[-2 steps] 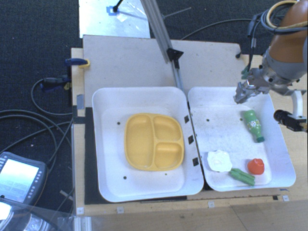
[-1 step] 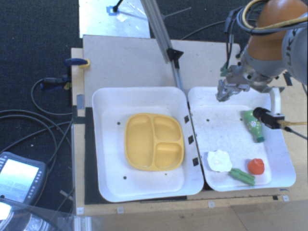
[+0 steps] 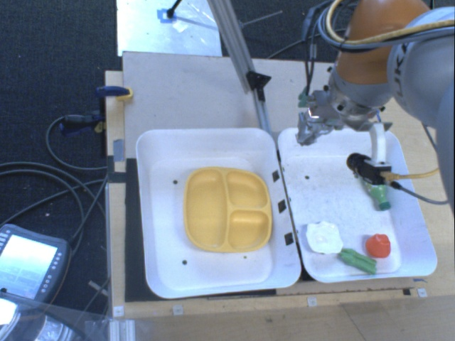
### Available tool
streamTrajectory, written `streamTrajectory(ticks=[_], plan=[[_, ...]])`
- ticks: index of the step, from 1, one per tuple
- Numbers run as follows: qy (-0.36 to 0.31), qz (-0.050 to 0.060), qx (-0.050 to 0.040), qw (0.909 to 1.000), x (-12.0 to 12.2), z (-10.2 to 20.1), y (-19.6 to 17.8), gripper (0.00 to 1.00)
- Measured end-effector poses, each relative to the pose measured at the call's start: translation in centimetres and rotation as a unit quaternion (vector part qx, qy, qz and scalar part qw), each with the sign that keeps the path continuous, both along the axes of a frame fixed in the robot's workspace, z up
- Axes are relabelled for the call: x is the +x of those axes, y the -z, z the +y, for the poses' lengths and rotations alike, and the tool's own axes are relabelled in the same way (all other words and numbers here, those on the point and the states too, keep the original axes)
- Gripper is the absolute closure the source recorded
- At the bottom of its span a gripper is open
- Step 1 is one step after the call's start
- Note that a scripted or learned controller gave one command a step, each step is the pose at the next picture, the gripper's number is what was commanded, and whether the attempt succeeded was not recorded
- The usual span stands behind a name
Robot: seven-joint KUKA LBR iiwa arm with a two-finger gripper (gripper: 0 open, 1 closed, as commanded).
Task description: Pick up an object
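1. Nearest the camera, a green pickle-shaped toy (image 3: 357, 260), a red plastic cap (image 3: 378, 245) and a flat white disc (image 3: 324, 236) cluster in the right white bin (image 3: 419, 251), reachable candidates.
2. A green-capped bottle-like piece (image 3: 379, 190) lies beyond the disc.
3. The end effector (image 3: 308, 135) hovers over that bin's far-left corner, grasping nothing (whether released or clenched, I cannot tell).
4. The yellow compartment tray (image 3: 227, 209) fills the left bin, left of the disc.
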State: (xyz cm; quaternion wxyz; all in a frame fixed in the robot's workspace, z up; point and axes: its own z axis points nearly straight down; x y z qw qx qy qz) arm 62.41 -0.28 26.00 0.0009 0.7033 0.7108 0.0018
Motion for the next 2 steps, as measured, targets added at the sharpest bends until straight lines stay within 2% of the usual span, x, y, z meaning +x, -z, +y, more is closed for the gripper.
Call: streamTrajectory(ticks=[2], plan=[[0.0, 0.0, -0.0001, 1.0, 4.0, 9.2, 2.8, 1.0]])
